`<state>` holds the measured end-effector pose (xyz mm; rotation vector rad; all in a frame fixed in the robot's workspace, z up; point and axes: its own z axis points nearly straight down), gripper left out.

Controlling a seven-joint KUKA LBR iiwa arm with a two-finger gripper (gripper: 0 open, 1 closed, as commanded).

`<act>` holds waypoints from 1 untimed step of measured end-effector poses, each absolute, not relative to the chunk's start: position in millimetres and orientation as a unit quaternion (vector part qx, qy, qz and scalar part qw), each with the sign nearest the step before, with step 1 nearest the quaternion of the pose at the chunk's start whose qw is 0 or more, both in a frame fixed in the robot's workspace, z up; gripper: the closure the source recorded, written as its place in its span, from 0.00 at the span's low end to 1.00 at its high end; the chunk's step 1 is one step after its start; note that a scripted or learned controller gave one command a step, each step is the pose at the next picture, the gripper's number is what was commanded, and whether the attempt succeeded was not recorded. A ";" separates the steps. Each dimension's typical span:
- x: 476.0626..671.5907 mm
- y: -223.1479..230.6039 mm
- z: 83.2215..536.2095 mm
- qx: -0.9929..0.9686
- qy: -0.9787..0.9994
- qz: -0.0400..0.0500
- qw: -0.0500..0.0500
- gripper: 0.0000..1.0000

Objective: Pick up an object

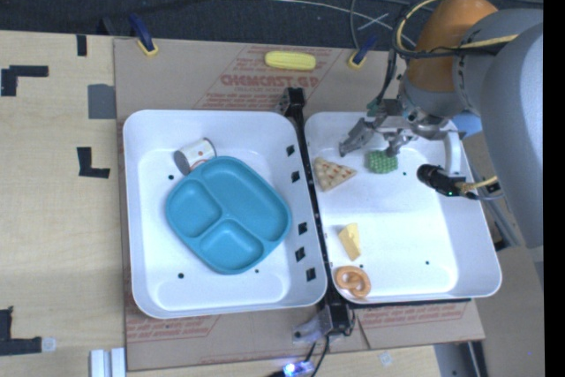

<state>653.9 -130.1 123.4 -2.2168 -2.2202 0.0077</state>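
1. Where the grey arm (521,137) enters from the right, its bulk is cut off by the frame edge and covers the far right corner of the right bin (441,274).
2. End effector (375,141): two thin fingers spread apart in an inverted V above the upper part of the right bin; nothing lies between them.
3. Green object (383,161): small, rough-textured, its exact kind hard to make out; it sits just beside the right-hand finger, and contact cannot be judged.
4. Cracker-like wedge (333,173), tan with dots, lies near the bin's left wall; a yellow cheese-like piece (351,240) and a pretzel (352,282) lie lower, the pretzel close to the near rim.
5. Left bin (150,278): a blue divided plate (228,213) lies flat; a small cup (195,155), tipped on its side, touches the plate's upper left edge, its markings too small to read.
6. Red printing on the cardboard sheet (221,79) under the bins is partly hidden by them and too blurred to read.
7. A yellow corn-like item (290,60) rests on the cardboard beyond the bins; the desk (53,190) carries black tape marks.
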 end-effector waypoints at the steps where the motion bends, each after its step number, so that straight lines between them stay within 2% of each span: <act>1: 657.6 -131.0 89.3 -0.706 -0.708 -0.001 -0.006 0.00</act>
